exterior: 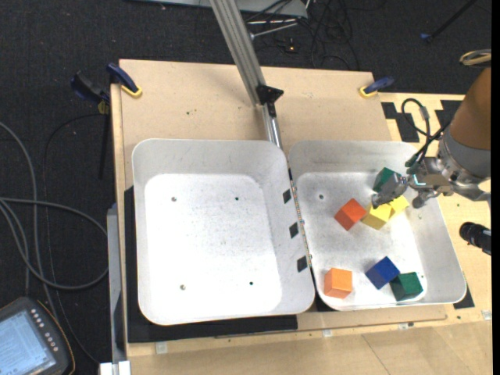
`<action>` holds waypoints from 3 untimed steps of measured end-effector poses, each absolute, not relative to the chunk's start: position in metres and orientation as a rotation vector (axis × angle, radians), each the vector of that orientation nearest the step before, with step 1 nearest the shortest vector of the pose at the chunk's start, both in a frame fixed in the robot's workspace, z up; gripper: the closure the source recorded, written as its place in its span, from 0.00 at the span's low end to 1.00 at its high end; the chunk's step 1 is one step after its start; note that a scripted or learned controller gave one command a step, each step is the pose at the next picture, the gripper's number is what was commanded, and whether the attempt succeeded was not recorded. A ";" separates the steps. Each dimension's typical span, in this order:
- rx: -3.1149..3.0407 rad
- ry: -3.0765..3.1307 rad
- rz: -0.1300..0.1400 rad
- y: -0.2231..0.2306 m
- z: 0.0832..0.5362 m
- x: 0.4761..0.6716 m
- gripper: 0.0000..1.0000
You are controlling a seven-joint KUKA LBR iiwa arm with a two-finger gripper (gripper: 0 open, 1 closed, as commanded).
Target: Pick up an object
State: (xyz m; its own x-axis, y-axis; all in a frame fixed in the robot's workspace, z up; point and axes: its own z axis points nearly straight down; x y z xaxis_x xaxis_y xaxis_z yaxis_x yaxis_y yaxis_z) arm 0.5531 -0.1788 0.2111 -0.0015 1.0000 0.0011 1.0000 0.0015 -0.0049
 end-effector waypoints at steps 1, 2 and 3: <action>-2.220 -2.221 0.001 -0.179 0.213 0.554 0.00; -2.219 -2.217 0.005 -0.182 0.150 0.555 0.00; -2.230 -2.234 -0.013 -0.183 0.121 0.560 0.00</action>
